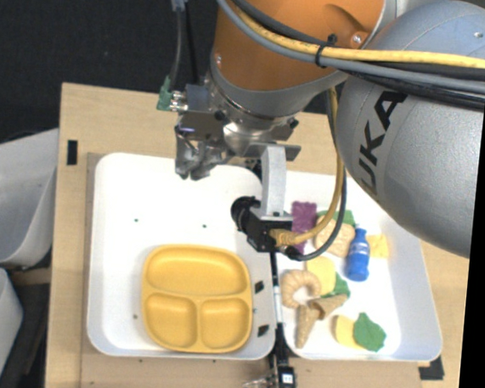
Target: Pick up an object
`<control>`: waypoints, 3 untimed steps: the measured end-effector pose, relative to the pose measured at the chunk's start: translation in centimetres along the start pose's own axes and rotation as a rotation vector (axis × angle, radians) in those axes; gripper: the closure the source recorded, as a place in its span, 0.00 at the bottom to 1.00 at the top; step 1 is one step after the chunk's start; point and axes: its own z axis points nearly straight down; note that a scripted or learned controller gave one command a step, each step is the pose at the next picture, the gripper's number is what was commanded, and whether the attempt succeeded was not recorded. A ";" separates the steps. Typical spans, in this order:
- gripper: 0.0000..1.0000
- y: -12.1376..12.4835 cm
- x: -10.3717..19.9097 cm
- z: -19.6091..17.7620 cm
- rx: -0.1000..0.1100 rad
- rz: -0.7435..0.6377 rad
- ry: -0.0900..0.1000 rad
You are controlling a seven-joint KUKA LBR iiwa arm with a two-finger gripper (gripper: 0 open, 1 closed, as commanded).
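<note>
The grey arm with the orange band (pixel 291 40) reaches in from the right and hangs over the far edge of the two bins. Its gripper (pixel 196 163) points down above the left white bin (pixel 120 220); the finger spacing cannot be made out. Letters "UKA" read on the grey housing (pixel 376 133). Nearer than the gripper, the left bin holds a yellow three-compartment plastic tray (pixel 197 297). To the gripper's right, the right white bin (pixel 411 307) holds a blue bottle (pixel 358 255), a purple block (pixel 304 214), a green piece (pixel 369 332) and tan toy pieces (pixel 304 290).

I see a glossy yellow plastic tray (pixel 195 309) lower centre, smooth white plastic bins (pixel 110 244), a matt wooden counter (pixel 83 118), and the arm's (pixel 292 32) shiny orange band
</note>
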 end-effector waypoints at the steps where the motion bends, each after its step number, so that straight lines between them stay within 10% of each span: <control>1: 0.00 -0.2 0.0 0.6 0.011 -0.003 -0.005; 2: 1.00 -0.1 -0.1 -0.4 0.012 -0.017 -0.007; 3: 1.00 -2.4 -0.1 16.8 0.028 0.006 -0.012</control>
